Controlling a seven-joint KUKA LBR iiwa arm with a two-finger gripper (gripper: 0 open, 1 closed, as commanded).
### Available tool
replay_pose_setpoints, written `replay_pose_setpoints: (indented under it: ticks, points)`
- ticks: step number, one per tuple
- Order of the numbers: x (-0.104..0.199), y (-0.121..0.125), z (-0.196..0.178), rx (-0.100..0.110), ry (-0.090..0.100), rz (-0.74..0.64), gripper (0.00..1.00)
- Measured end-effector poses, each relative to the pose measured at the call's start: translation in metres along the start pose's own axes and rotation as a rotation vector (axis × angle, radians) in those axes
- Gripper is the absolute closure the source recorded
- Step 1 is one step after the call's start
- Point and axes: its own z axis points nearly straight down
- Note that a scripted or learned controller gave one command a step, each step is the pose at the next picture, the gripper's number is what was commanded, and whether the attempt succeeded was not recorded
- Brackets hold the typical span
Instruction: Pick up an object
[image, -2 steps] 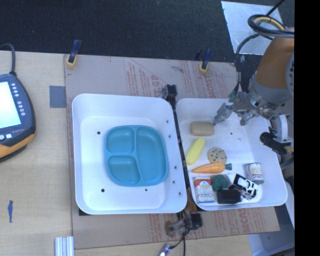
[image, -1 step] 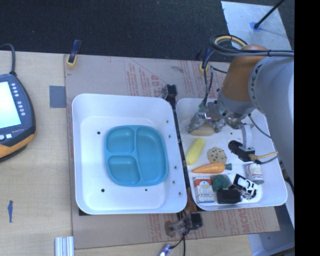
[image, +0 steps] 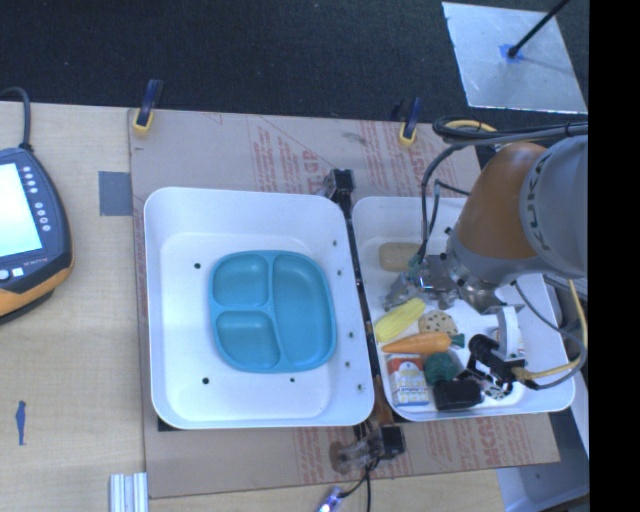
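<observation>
The arm (image: 535, 215) is bulky and rounded, grey casing with a broad orange band, black cables looping around it, and a yellow cable trailing at four o'clock.

A pale wooden bench top (image: 70, 350) spreads well to the left of the gripper, overlaid by a brown cardboard sheet (image: 250, 150) printed with faded red lettering. Beyond the sheet's far edge lies dark carpeted floor (image: 250, 45), with a glaring grey floor panel (image: 515, 55) above the gripper.

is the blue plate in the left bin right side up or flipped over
Right side up. The blue plate lies flat in the left bin, its three hollows facing up.
</observation>
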Motion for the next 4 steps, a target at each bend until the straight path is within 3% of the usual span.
replay_pose_setpoints:
  ticks: [1, 2, 3, 4]
  points:
    - [-0.001, 0.0, -0.01, 0.002, -0.002, -0.005, 1.0]
    - [-0.001, 0.0, -0.01, 0.002, -0.002, -0.004, 0.0]
    - [0.0, -0.047, -0.001, -0.007, -0.001, -0.001, 0.0]
    - [-0.011, 0.027, -0.002, -0.006, 0.0, 0.003, 0.0]
